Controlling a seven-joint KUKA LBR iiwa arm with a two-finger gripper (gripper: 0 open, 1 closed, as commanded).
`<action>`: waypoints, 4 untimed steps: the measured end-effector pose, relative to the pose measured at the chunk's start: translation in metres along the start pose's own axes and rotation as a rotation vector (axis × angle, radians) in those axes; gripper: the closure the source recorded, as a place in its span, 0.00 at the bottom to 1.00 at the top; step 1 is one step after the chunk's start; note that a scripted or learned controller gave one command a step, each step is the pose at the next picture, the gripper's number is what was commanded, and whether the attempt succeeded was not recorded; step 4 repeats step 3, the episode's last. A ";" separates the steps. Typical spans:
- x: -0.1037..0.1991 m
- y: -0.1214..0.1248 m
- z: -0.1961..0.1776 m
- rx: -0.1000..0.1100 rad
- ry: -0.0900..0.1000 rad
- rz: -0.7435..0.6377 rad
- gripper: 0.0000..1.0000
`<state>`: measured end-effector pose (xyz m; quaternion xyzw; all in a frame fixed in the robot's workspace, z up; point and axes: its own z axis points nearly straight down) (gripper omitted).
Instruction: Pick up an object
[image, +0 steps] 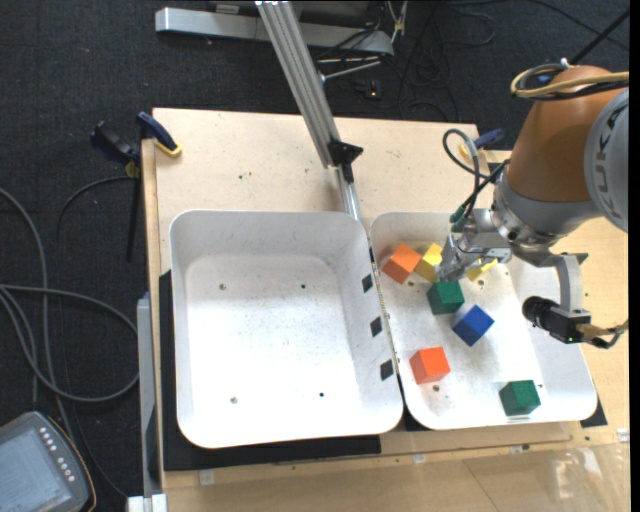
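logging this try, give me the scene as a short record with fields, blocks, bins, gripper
left bin: no blocks in it
right bin: all blocks in it
blocks at the far end: orange block, yellow block, green block, close together
blocks mid bin: blue block, red-orange block
block at near right corner: dark green block
gripper: low over the far cluster, beside the yellow block

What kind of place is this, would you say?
Probably a robotics lab test bench: an industrial arm reaches over two white bins, coloured toy blocks lie as grasp targets, and cables trail across the dark carpet.
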<state>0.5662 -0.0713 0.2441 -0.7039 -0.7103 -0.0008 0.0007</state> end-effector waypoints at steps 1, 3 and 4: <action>0.054 -0.003 0.012 0.002 0.000 0.001 1.00; 0.161 -0.024 0.006 -0.001 0.000 0.000 1.00; 0.161 -0.024 0.006 -0.001 0.000 0.000 1.00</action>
